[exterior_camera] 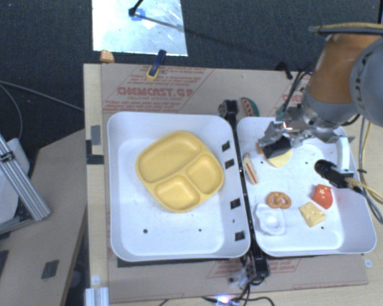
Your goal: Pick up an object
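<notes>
Gripper [274,146] sits at twelve o'clock in right bin [354,234], touching a pale yellow piece [281,159]; finger state cannot be determined.

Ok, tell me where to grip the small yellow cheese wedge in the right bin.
Grip the small yellow cheese wedge across its two flat side faces, coming straight down from above. It lies flat on the right white bin, apart from the red strawberry-like piece, so fingers should fit beside it.
</notes>
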Robot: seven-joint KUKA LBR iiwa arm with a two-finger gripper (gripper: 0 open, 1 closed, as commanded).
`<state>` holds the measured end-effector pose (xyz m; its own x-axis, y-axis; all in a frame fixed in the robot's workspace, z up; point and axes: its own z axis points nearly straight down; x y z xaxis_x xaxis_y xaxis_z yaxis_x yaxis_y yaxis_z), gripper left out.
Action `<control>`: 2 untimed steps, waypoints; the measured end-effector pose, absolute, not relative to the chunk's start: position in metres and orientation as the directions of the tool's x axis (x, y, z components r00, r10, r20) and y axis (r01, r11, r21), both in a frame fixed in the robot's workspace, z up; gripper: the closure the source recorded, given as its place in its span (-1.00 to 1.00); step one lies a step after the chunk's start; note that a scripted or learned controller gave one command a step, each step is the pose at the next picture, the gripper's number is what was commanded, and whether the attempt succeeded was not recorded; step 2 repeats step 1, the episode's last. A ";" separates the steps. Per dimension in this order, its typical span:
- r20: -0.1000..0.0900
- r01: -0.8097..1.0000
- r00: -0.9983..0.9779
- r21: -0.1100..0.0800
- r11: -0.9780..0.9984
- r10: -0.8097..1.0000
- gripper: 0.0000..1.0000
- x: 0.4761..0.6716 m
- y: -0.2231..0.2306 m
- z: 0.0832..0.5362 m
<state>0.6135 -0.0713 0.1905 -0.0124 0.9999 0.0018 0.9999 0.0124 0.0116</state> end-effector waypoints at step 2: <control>0.004 1.000 -0.012 0.000 0.012 1.000 1.00 0.571 0.017 0.206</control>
